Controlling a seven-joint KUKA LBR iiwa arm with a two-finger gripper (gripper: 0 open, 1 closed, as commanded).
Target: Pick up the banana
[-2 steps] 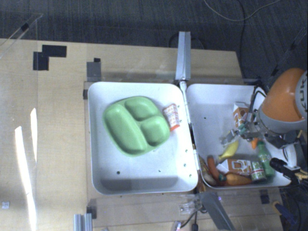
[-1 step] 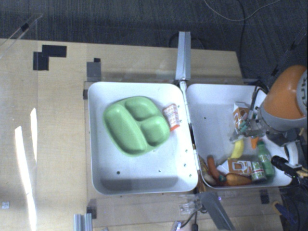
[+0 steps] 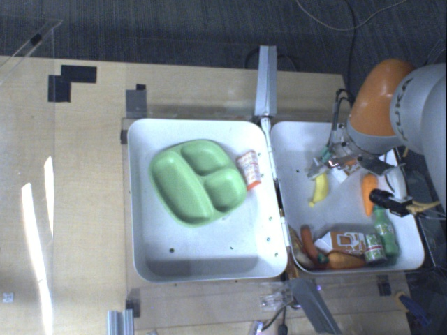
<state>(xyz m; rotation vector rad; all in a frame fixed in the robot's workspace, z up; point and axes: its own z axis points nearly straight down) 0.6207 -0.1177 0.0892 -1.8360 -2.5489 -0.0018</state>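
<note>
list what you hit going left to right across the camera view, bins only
green three-compartment plastic plate → small red-and-white packet → yellow banana → orange carrot → green bottle. The gripper hangs just above the banana.

Left white bin (image 3: 150,257) holding a green divided plate (image 3: 199,181), with a small red-and-white packet (image 3: 249,168) just beside its right edge. In the right white bin (image 3: 293,152): an orange carrot (image 3: 368,192) near the right wall, a green bottle (image 3: 383,232) below it, and along the lower wall a flat brown-and-white package (image 3: 346,241), a sausage (image 3: 306,243) and an orange-brown piece (image 3: 343,260). Pale wooden tabletop (image 3: 77,208) under both bins, a black cable (image 3: 349,19) on the dark floor behind.
</note>
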